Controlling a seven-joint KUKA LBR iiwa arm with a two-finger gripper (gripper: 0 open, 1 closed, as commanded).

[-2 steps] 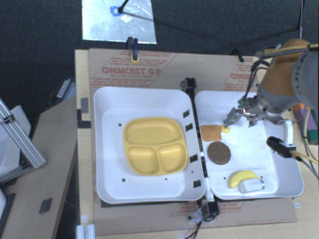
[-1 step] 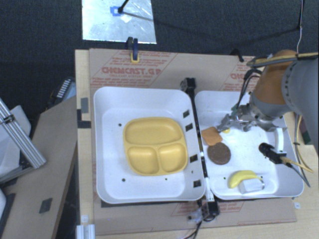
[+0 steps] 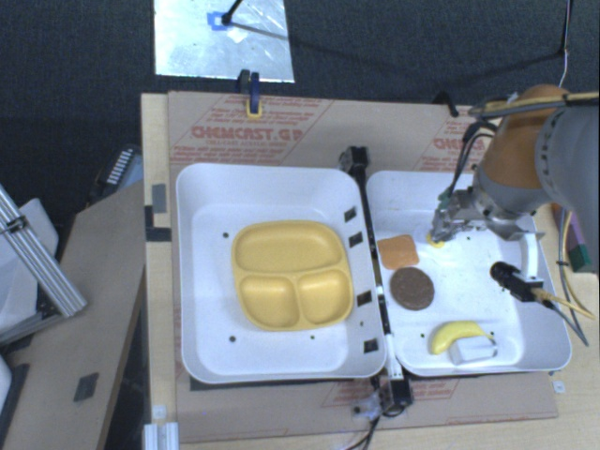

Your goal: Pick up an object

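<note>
Several things lie in the right bin point(image 3: 553, 340): an orange slice point(image 3: 397, 250), a brown disc point(image 3: 412, 288), a banana point(image 3: 457, 334) touching a white block point(image 3: 472, 349), and a small yellow bit point(image 3: 438, 244) right under the claw point(image 3: 448, 225). I can't tell how the claw is set. To my eye it should drop straight onto that bit and close squarely. The arm point(image 3: 530, 162) bends in from the right, wrist pointing down into the bin's far-left part.

My arm point(image 3: 553, 148) runs off the frame at three o'clock. My gripper point(image 3: 442, 233) covers most of a small yellow thing point(image 3: 437, 243), too hidden to name, and I cannot tell how the tips stand. The white block point(image 3: 472, 350) overlaps the banana point(image 3: 454, 335).
</note>
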